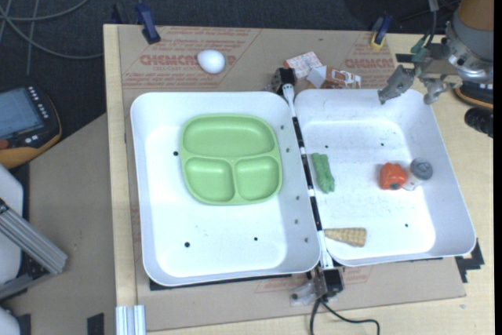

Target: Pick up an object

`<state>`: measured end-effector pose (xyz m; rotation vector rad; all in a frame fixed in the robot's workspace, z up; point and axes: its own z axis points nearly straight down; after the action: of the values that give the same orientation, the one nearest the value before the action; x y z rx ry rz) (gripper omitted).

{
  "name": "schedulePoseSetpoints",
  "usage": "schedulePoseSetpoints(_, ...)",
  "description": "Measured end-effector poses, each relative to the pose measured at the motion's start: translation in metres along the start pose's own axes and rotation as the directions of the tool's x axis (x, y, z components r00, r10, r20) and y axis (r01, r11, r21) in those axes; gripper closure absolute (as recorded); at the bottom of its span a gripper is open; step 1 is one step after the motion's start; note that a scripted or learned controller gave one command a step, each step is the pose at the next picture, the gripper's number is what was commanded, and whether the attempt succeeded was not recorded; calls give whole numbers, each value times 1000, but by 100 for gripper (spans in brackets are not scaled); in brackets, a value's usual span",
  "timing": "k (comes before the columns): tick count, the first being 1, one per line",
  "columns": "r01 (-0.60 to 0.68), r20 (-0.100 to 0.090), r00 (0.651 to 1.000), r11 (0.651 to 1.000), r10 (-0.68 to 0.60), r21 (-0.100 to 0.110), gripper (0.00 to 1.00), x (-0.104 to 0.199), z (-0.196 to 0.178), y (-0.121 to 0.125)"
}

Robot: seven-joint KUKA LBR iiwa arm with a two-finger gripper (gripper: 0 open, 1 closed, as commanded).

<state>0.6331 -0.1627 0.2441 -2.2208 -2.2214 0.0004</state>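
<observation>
- Two white bins sit side by side on the desk (pixel 125 169): left bin (pixel 157 247), right bin (pixel 353 118).
- The left bin holds one thing, a green tray (pixel 231 158) with three compartments, up toward 12 o'clock.
- The right bin holds four things: one green piece (pixel 322 172) at 9 o'clock by the divider, one orange toy (pixel 393 176) at 3 o'clock, one grey knob (pixel 422 169) touching the toy's right side, one tan cone (pixel 346 235) lying flat at 7 o'clock.
- The gripper (pixel 413 86) hangs over the right bin's 1 o'clock corner, its jaws spread and pinching nothing, well apart from all four things.
- Beyond the bins at 12 o'clock: one white egg (pixel 210 60) on the desk, a few crumpled wrappers (pixel 318 71), and two blue clamps, one at the left (pixel 146 22) and one at the right (pixel 380 30).
- Nothing lies between the gripper and the things in the bin.
</observation>
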Motion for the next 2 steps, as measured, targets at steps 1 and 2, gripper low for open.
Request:
schedulePoseSetpoints(1, 0, 0, 1000, 1000, 0, 1, 0, -61, 118, 29)
schedulePoseSetpoints(2, 0, -1, 1000, 1000, 0, 1, 0, -47, 160, -26)
